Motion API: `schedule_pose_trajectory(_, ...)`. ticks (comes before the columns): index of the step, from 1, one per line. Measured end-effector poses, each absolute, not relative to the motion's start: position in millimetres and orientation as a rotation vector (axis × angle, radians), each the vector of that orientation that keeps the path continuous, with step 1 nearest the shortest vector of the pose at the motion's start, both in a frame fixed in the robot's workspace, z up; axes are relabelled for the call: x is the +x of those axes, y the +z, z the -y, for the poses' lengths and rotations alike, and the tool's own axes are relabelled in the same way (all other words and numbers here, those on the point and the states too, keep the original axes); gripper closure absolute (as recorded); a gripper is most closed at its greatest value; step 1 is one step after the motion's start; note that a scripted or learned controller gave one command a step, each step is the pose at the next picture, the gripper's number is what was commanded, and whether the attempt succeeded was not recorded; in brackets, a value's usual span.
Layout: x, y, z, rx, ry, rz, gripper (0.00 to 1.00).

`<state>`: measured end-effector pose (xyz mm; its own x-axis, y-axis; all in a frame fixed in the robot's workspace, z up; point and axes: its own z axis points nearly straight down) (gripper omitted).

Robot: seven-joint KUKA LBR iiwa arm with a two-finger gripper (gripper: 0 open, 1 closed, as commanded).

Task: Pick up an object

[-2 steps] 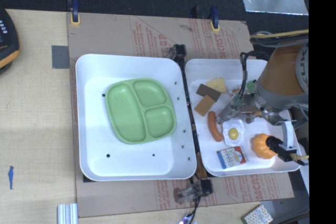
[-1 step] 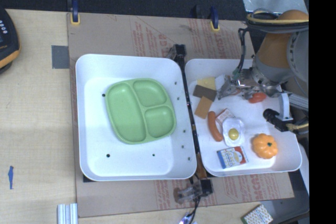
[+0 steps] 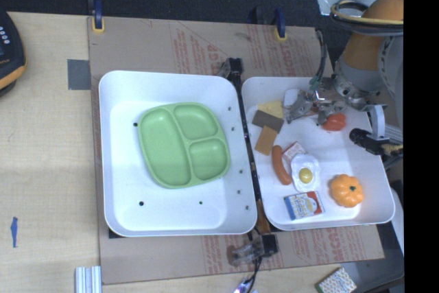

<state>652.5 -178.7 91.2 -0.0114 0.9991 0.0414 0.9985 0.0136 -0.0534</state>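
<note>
a: where is the gripper sitting?
b: it is hovering low in the right bin, beside the red object; jaw state cannot be told.
a: and the left bin?
b: it is holding a green tray.

The grey arm comes in from about two o'clock, its orange band high near the top edge. The wrist bends down and toward nine o'clock, ending in the gripper, held low; its metal fingers point toward eight o'clock.
</note>
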Motion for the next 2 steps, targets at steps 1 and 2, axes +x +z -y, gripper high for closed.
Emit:
schedule_pose_trajectory(1, 657.7, 192.8, 211.2, -2.219, -0.002, 2.229, 0.00)
schedule_pose_trajectory(2, 613.2, 88.0, 147.8, -2.208, 0.009, 2.223, 0.00)
